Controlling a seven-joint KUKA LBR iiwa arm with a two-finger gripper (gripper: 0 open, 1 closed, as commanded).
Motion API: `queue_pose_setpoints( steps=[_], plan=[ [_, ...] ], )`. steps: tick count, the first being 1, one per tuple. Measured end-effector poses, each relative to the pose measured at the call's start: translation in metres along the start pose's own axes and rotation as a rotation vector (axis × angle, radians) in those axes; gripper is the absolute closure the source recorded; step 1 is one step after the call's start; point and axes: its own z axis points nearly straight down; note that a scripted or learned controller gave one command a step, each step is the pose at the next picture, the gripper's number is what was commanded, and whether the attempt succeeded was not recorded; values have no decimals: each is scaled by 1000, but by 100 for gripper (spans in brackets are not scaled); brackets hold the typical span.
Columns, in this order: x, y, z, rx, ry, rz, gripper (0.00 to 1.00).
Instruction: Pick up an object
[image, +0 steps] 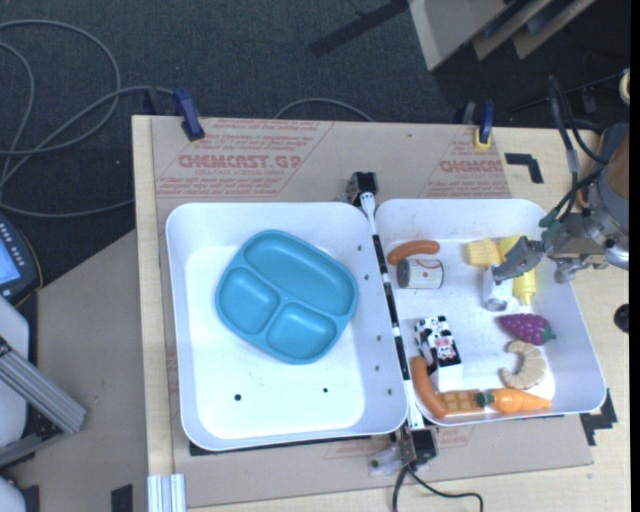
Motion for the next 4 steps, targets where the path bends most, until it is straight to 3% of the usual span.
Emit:
queue_pose_setpoints(
  steps=[1, 2, 3, 4],
  plan=[
    [43, -19, 91, 11, 5, -3, 0],
    [45, -25, 177, 1, 7, 0, 0],
    [43, -27, 166, 1, 1, 2, 100],
    [118, -7, 62, -11, 2, -10, 100]
  ],
)
